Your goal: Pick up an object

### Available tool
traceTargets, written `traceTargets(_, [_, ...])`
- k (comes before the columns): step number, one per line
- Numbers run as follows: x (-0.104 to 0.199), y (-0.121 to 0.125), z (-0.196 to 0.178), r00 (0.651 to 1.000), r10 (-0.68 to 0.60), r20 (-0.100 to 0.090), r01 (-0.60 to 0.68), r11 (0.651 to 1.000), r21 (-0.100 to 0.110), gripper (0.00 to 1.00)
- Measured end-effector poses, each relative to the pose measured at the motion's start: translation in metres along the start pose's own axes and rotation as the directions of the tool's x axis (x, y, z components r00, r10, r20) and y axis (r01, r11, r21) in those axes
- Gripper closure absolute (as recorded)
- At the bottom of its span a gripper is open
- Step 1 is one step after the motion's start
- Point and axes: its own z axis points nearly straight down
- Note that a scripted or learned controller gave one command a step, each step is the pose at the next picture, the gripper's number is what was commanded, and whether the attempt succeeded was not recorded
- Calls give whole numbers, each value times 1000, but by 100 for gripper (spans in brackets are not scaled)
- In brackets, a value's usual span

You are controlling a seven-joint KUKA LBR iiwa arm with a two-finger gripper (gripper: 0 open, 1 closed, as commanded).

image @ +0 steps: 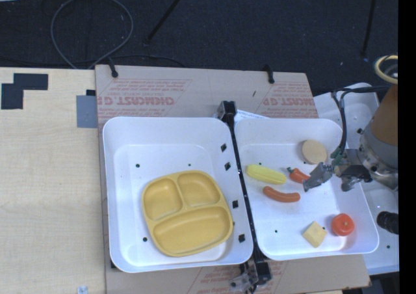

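The right bin point(286, 250) holds several toy foods. A yellow corn cob point(265, 173) lies at its left, with a red sausage point(281, 194) just below it and a small orange-red piece point(298, 174) beside it. A tan round disc point(314, 151) sits toward the back. A pale yellow cheese wedge point(314, 234) and a red tomato point(342, 224) rest near the front. My gripper point(334, 179) hovers over the right side of this bin, open, with nothing between its fingers. Its left fingertip point(317, 179) is close to the orange-red piece.
The left bin point(123, 156) holds a yellow divided plate point(186, 212). A black divider clip strip point(237, 182) runs between the bins. The arm's grey and orange wrist point(387, 123) stands over the right bin's right rim. Cardboard lies under both bins.
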Motion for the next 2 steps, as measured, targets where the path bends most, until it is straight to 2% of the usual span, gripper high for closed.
traceTargets(1, [0,2,-5,1000,-2,2,2,1000,-10,0])
traceTargets(2, [10,-2,46,1000,-3,0,3,1000,-6,0])
